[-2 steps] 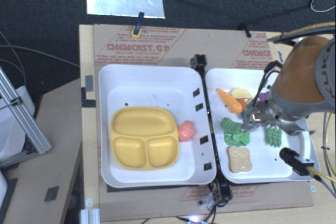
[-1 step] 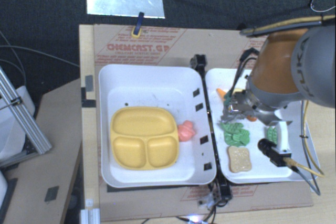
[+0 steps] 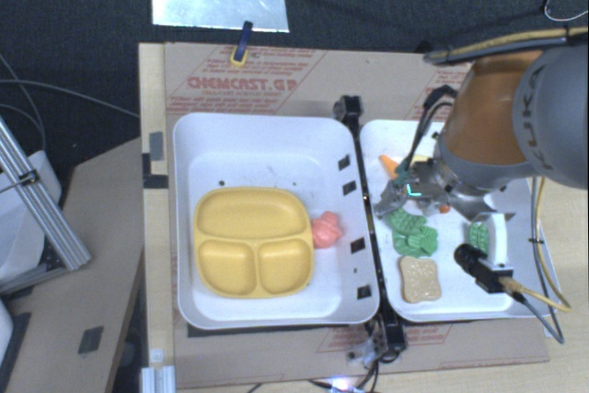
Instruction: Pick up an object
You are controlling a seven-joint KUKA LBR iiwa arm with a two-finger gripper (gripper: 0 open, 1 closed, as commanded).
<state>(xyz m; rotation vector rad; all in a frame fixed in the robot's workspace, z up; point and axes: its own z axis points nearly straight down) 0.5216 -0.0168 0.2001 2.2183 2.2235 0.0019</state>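
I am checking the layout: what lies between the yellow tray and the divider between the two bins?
In the camera view, a small pink toy lies on the left bin's floor, right beside the yellow tray, short of the divider.

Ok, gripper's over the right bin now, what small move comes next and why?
Probably a short straight descent. The gripper hangs above the green leafy toy pieces in the right bin, with nothing visibly between its fingers. The toast slice lies nearer the front edge, so the greens look like the closest target.
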